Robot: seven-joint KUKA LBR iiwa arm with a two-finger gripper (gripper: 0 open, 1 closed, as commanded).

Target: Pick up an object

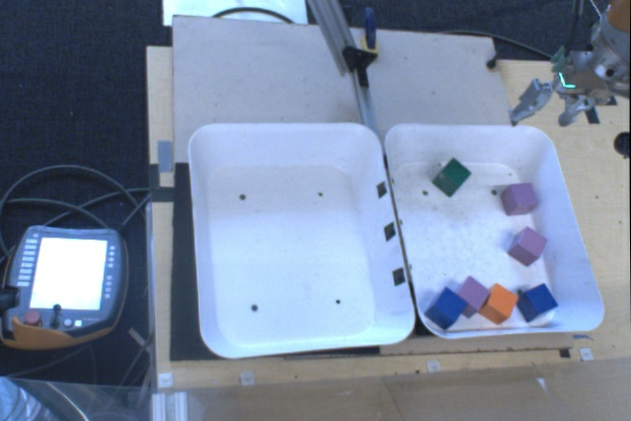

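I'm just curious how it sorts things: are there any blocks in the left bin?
No. All seven blocks, such as the green block, lie in the right bin; the left bin shows bare white floor.

No text, label or number can be read anywhere on the bench or bins

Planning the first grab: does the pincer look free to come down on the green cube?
Probably yes. The green cube sits alone in the right bin, apart from other blocks, and the open pincer hovers nearby.

The bench (463,74) bears two white bins (286,320) side by side.
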